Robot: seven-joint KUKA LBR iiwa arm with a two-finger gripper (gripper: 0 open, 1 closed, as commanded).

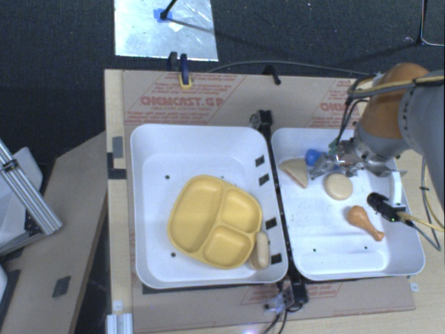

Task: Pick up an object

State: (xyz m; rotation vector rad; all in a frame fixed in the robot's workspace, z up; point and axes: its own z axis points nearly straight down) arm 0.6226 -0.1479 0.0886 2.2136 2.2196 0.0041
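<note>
Bench of pale board (208,92), printed with red lettering, carries two shallow white bins side by side over a dark speckled floor; a shiny metal sheet (165,18) lies on that floor beyond the bench, and an aluminium rail (24,193) slants in at the left edge. The gripper (338,157) hangs low over the far part of the right bin (348,256); whether its fingers are apart or together cannot be told. A small blue object (313,156) sits just left of the gripper, touching or nearly so; a tan wedge (295,172) lies further left; a round cream piece (338,186) lies just below the gripper; a toy drumstick (364,221) lies nearer the camera. The left bin (160,145) holds a yellow divided tray (214,220) with a beige piece (261,249) against its right corner.
</note>
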